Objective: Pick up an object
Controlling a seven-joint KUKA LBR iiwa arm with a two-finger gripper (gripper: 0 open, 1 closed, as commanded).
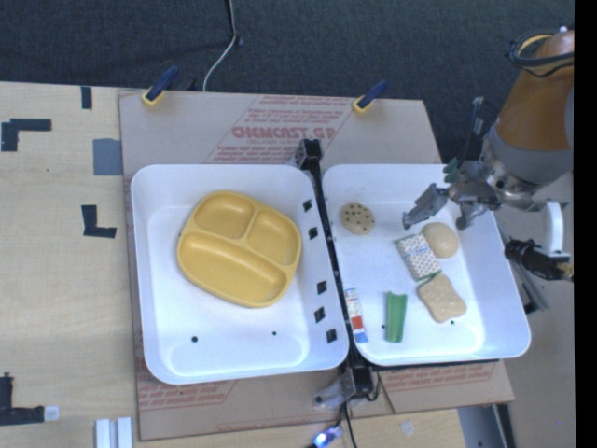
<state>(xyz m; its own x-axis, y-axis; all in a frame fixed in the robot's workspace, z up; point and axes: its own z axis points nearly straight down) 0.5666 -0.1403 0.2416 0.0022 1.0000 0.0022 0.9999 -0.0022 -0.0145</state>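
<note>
My gripper [440,215] hangs over the back of the right bin [494,343], fingers spread apart and open with nothing between them. Just below it lie a beige rounded lump [442,241] and a speckled packet [415,256], touching each other. A tan sponge-like piece [440,299] sits nearer the front, and a green stick [395,316] lies to its left. A round cookie [356,217] rests at the bin's back left. A small red-and-white tube [352,312] lies along the divider.
The left bin [159,343] holds a yellow sectioned plate [240,247]. A black divider strip [322,250] runs between the bins. Blue-yellow clamps [159,85] [370,93] pin the cardboard at the back. The arm's orange band [541,101] rises at right.
</note>
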